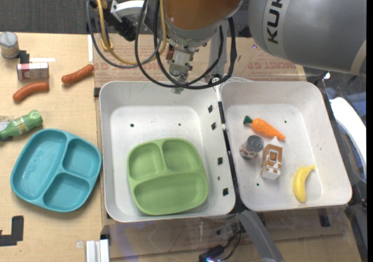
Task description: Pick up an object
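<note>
The right bin (326,115) holds an orange carrot (265,128), a small round can (252,147), a small white and brown carton (272,162) and a yellow banana (301,183). A green divided plate (169,176) lies in the left bin (116,115). My gripper (178,75) hangs over the back rim of the left bin, near the wall between the bins, well away from all the objects. The orange wrist band and cables hide most of it.
On the wooden bench left of the bins lie a teal divided plate (55,169), two sausages (77,74) (30,90), a green bottle (20,124), a small box (32,70) and a can (8,43).
</note>
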`<state>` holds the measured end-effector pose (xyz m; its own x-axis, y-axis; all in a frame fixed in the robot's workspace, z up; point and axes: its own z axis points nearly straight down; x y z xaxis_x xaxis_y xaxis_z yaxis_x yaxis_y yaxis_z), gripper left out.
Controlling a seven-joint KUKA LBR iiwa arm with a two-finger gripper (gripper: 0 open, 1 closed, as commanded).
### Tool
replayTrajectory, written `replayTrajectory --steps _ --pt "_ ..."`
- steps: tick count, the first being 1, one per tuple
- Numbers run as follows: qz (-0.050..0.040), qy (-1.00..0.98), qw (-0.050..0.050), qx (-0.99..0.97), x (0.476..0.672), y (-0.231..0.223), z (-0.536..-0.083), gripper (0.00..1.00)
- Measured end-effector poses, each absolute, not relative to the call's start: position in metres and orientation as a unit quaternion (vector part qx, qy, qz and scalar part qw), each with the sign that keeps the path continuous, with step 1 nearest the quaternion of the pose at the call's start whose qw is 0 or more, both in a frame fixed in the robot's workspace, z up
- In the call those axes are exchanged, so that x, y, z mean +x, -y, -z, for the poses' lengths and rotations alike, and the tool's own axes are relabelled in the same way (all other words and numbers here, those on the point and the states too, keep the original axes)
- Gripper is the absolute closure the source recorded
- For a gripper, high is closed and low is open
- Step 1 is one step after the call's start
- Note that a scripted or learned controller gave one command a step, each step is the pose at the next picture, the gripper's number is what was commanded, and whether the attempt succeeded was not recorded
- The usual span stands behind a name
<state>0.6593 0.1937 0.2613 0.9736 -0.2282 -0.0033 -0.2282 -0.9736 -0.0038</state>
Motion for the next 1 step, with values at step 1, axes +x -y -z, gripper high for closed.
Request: replayTrajectory --steps 1 --pt "-0.0016 -0.101 0.002 -0.995 0.6006 -0.2299 -0.2548 1.0"
